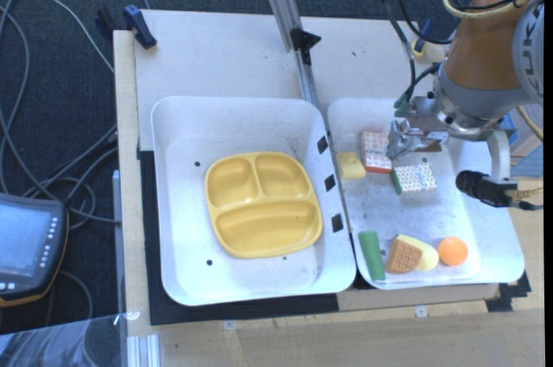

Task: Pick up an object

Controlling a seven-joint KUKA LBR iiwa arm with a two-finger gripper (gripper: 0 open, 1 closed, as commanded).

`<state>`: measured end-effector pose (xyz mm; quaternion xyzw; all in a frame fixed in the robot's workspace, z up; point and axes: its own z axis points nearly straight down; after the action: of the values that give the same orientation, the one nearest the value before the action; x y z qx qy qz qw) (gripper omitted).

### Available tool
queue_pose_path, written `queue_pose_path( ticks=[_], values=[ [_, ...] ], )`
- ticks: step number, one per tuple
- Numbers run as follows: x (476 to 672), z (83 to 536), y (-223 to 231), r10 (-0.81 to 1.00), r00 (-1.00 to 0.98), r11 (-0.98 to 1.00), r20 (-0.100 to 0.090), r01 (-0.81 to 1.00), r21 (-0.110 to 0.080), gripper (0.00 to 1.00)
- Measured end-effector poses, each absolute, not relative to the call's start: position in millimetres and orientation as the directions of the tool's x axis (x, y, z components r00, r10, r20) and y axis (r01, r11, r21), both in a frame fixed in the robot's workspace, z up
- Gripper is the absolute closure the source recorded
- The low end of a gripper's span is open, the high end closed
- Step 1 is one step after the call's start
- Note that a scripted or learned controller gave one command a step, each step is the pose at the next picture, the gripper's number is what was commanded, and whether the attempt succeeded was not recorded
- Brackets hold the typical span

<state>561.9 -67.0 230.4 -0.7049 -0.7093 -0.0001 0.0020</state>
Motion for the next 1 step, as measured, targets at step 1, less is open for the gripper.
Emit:
queue_pose_path(
  ticks=[1],
  values=[
    [552.6,241.0,-9.7,1.0,-0.007,0.007,0.004,1.0,-0.002,1.0]
  ],
)
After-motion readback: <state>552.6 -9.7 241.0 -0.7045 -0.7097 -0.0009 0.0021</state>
